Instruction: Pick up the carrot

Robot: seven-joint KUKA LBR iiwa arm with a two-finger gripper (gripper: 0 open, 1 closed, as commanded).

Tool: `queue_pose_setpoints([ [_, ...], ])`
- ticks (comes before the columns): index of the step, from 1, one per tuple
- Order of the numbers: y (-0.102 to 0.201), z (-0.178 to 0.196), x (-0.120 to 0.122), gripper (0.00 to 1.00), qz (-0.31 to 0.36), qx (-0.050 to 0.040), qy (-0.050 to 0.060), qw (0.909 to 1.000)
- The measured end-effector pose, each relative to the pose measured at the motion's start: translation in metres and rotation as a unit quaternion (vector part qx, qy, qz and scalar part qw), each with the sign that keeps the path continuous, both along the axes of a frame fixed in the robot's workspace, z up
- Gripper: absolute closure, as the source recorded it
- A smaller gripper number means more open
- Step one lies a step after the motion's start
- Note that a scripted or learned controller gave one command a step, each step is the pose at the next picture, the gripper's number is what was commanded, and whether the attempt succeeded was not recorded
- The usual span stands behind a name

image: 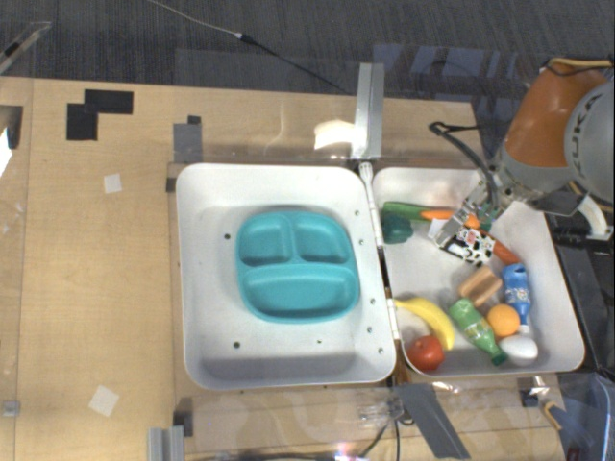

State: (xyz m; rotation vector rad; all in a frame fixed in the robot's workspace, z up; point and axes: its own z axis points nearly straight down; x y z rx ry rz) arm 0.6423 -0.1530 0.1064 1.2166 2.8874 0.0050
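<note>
Orange carrot (pixel 434 214) is lying in the right bin (pixel 567 301), gripper (pixel 468 227) hovering beside it, its grip seemingly unreadable.

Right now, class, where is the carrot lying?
The carrot lies in the right-hand bin, near its far left corner, green top toward the divider, with the gripper just right of its orange tip.

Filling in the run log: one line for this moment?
arm: over right bin | gripper: low beside carrot | carrot: lying in bin | grasp: not confirmed
</note>
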Motion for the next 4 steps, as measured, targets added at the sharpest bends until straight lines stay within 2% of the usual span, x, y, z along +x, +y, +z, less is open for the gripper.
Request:
queue_pose_setpoints([
  [1, 0.006, -0.016, 0.022, 0.00, -0.094, 0.0008, 0.005, 0.9956],
  [2, -0.019, -0.017, -0.007, 0.00, -0.173, 0.0009, -0.002, 0.9850],
  [3, -0.017, -0.006, -0.006, 1.00, -0.169, 0.0004, -0.002, 0.9857],
  [4, 0.030, 0.036, -0.017, 1.00, -0.196, 0.0021, 0.000, 0.9805],
])
